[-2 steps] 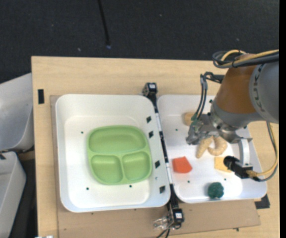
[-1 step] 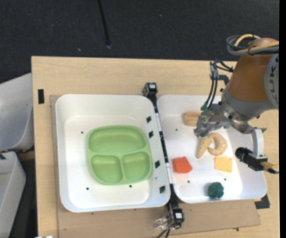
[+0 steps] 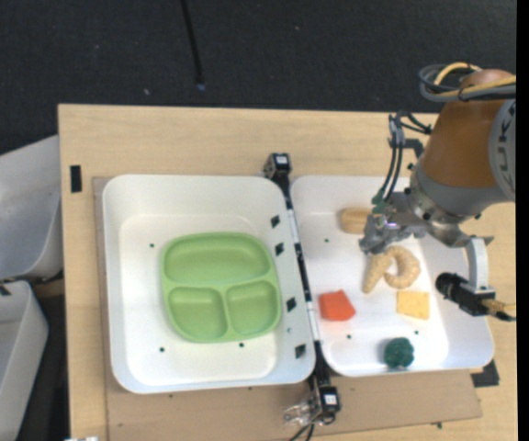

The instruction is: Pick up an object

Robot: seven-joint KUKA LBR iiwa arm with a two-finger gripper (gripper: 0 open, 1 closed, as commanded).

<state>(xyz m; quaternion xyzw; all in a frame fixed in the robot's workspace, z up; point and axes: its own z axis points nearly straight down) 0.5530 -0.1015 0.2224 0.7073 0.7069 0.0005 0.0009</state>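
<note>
In the right bin (image 3: 338, 356) lie several small objects: a tan curved croissant-like piece (image 3: 393, 268), a tan bread roll (image 3: 354, 219), an orange-red block (image 3: 336, 306), a yellow cheese-like wedge (image 3: 413, 304) and a dark green ball (image 3: 398, 352). My gripper (image 3: 377, 237) hangs low over the bin between the bread roll and the top of the croissant piece, close to both. Its dark fingers point down and left. The arm's grey and orange wrist (image 3: 462, 154) hides the bin's upper right part.
The left bin (image 3: 127, 338) holds a green divided plate (image 3: 220, 285) with three compartments. A row of black clips (image 3: 294, 246) runs along the seam between the bins. A black fitting (image 3: 462, 292) sticks out on the arm's side above the yellow wedge.
</note>
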